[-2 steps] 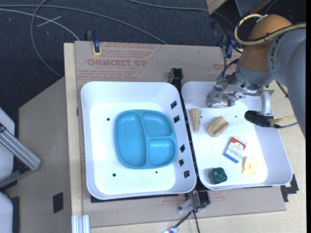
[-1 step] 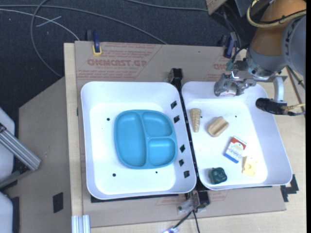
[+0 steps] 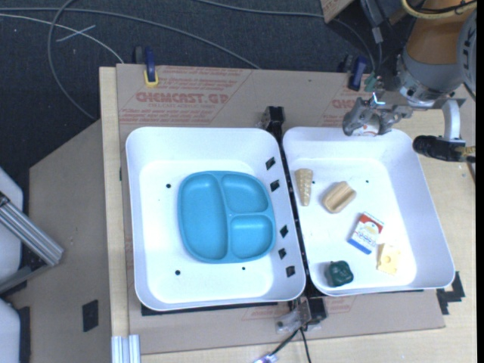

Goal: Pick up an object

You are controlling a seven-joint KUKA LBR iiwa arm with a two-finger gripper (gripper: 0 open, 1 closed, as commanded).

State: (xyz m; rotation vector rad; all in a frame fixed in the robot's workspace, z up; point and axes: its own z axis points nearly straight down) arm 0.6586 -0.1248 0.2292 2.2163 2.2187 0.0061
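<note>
Nearest, along the right bin's [image 3: 423, 195] front edge: one dark green lump [image 3: 339, 272] at six o'clock and one pale yellow wedge [image 3: 389, 259] at four o'clock, close but apart. Just beyond, near centre, one small box [image 3: 366, 233] in red, white and blue, its print too small to read. Farther in, one tan, bread-like piece [image 3: 339, 197] at eleven o'clock and one ribbed cone [image 3: 303, 185] at ten o'clock, beside the dividing wall. Five loose things in all, every one lying on the white floor, none lifted.

In the left bin [image 3: 144, 203], one blue plate [image 3: 226, 215] with three compartments, roughly central.

Two bins side by side on a sheet of brown cardboard [image 3: 197, 97], stamped in red "CHEMCAST GP" past the left bin's far rim; a second red stamp at the right, partly covered and unreadable. Two blue clamps [image 3: 151, 66] at the sheet's far edge, toward eleven and one o'clock.

At twelve o'clock of the right bin, above its far rim, the gripper [image 3: 368, 121]: spread apart, nothing between, well clear of all five things.

Beyond the bench, dark carpet [image 3: 227, 13] with pale cables looping across.
</note>
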